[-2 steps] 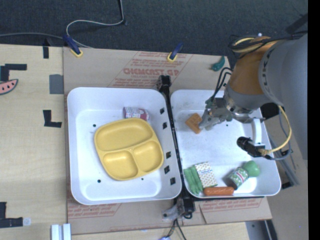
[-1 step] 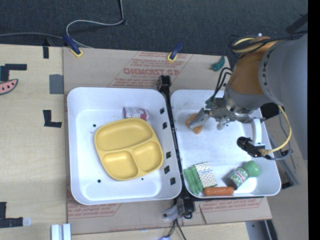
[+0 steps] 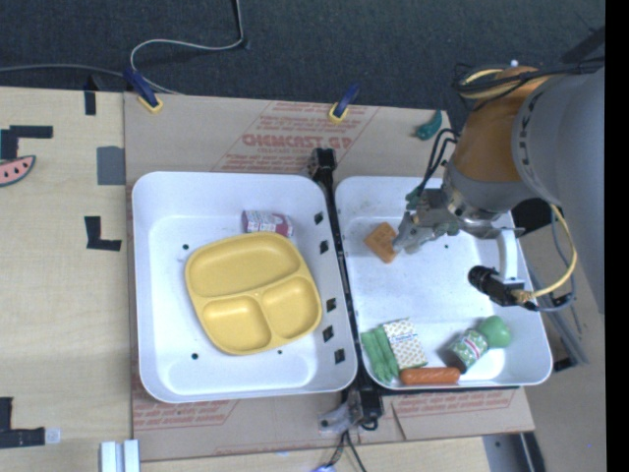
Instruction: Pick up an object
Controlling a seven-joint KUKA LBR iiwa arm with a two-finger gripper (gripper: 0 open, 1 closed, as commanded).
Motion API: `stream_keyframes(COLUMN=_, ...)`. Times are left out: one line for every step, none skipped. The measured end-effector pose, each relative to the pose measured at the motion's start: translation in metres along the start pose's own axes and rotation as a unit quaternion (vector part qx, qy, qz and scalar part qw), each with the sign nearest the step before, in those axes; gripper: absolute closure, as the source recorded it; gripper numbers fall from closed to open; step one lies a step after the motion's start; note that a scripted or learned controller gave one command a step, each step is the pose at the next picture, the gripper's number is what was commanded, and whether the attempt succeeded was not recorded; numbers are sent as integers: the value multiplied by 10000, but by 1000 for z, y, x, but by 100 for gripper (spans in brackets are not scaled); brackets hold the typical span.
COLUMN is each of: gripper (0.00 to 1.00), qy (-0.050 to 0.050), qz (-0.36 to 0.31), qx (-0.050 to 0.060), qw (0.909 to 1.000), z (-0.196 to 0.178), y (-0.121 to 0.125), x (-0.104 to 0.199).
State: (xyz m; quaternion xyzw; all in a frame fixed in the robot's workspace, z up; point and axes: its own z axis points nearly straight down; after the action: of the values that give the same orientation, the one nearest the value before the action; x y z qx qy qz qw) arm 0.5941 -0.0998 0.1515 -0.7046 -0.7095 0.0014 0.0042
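My tool [image 3: 411,232] sits low in the right bin [image 3: 511,362], up in its far-left part, and from here I cannot tell how it is set; the wrist housing covers most of it. Touching or just beside its tip lies an orange block [image 3: 382,243], near the bin's left wall; I see nothing gripped. The grey arm [image 3: 550,155] with its orange band [image 3: 491,136] comes in from the right and hides the bin's far-right corner and rim, and its upper bulk is cut off by the view's edge. A black fitting [image 3: 491,283] with looping cable hangs over the bin's right side.

Along the near wall lie a green packet [image 3: 378,352], a patterned packet [image 3: 405,340], an orange-red carrot-like stick [image 3: 429,375] and a green bottle [image 3: 479,342], crowded together. The bin's middle floor is bare white.

In the left bin [image 3: 157,362] a yellow divided tray [image 3: 254,291] takes the centre, partly covering a small can [image 3: 267,223] behind it. Both bins rest on cardboard [image 3: 285,136] on the counter [image 3: 49,313]
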Motion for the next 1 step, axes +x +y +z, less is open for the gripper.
stream_keyframes(gripper=0, qy=-1, qz=0, qx=0, qw=10000, z=0, y=0, x=0)
